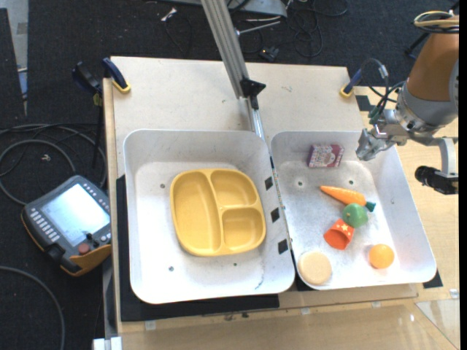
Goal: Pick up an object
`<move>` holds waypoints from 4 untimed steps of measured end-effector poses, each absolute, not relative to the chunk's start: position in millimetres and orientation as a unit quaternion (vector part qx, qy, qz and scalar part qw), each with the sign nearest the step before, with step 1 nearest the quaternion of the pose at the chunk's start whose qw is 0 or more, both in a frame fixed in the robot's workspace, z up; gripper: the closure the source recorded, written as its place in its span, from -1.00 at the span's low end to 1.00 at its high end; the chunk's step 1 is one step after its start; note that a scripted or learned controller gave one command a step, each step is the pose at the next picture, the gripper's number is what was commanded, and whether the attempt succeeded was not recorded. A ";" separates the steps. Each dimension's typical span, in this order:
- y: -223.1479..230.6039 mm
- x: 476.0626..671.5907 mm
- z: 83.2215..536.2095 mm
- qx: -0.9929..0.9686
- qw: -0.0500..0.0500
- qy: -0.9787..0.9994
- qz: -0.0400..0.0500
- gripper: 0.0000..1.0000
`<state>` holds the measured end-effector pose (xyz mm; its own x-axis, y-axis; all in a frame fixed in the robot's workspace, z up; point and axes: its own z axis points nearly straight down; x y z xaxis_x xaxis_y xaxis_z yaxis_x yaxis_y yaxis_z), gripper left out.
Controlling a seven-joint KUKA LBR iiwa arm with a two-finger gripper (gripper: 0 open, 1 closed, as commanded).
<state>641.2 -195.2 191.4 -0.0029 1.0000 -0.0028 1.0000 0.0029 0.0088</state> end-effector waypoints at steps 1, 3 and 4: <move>-193.4 641.5 234.8 0.706 0.003 0.708 0.002 1.00; -138.7 644.8 274.4 0.704 0.000 0.710 0.001 1.00; -82.5 647.3 277.2 0.704 -0.001 0.710 0.001 1.00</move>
